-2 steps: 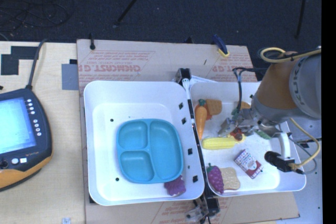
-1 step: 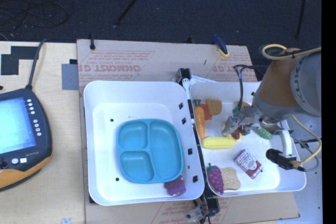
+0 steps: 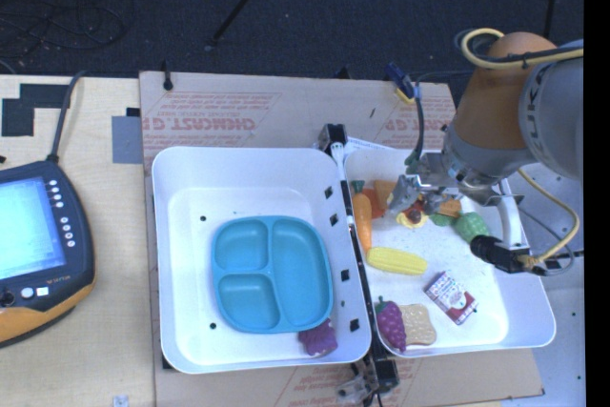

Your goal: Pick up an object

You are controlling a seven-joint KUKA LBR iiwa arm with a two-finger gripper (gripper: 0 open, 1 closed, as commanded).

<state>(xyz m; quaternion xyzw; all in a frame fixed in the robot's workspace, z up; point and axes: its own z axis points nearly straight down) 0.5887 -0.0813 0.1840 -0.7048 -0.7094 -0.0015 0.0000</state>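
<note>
My gripper (image 3: 416,197) hangs low over the back part of the right bin (image 3: 534,324), under the grey arm with the orange band (image 3: 496,95). Right beneath its tip lies a small yellow and red toy (image 3: 412,218); whether they touch is unclear. An orange toy (image 3: 379,195) sits just left of the gripper, and a green toy (image 3: 470,226) lies to its right. A yellow corn cob (image 3: 396,260) rests in the bin's middle. Nearer the front lie a red packet (image 3: 450,295), purple grapes (image 3: 391,323) and a tan biscuit (image 3: 418,323). An orange carrot (image 3: 363,220) lies along the left wall.
The left bin (image 3: 181,205) bears a blue divided plate (image 3: 272,274), with a purple toy (image 3: 318,338) at its front right corner. A black clip and cable (image 3: 505,254) hang off the arm over the right bin's right side. A teach pendant (image 3: 38,243) lies on the far left of the bench.
</note>
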